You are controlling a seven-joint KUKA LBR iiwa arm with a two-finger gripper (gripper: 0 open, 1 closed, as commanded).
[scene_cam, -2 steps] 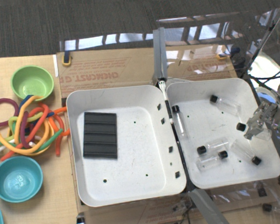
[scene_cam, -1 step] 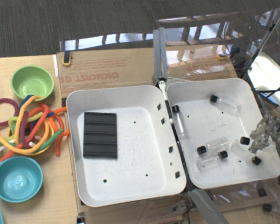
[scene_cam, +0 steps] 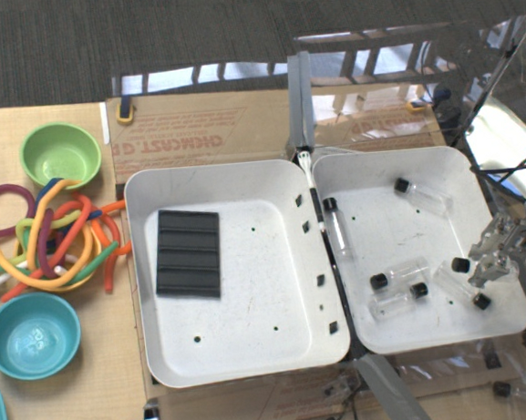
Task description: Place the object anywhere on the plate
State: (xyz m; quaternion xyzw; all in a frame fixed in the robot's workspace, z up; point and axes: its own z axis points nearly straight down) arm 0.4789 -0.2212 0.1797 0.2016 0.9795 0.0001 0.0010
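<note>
A black ribbed rectangular plate [scene_cam: 188,253] lies flat in the left part of the left bin [scene_cam: 256,342]. Several clear vials with black caps are scattered in the right bin [scene_cam: 438,331]: one at the back [scene_cam: 419,193], one along the left wall [scene_cam: 335,227], and a pair near the front middle [scene_cam: 399,278]. My gripper [scene_cam: 489,262] shows as a grey metal shape low over the right bin's right edge. It sits beside two small vials [scene_cam: 459,270] with black caps in the front right corner. Glare and clutter blur it there.
Left of the bins, a wooden table holds a green bowl [scene_cam: 61,155], a teal bowl [scene_cam: 32,334] and a tangle of coloured ropes [scene_cam: 57,236]. Cardboard [scene_cam: 201,132] lies behind the bins. A metal frame and cables [scene_cam: 506,165] crowd the right side.
</note>
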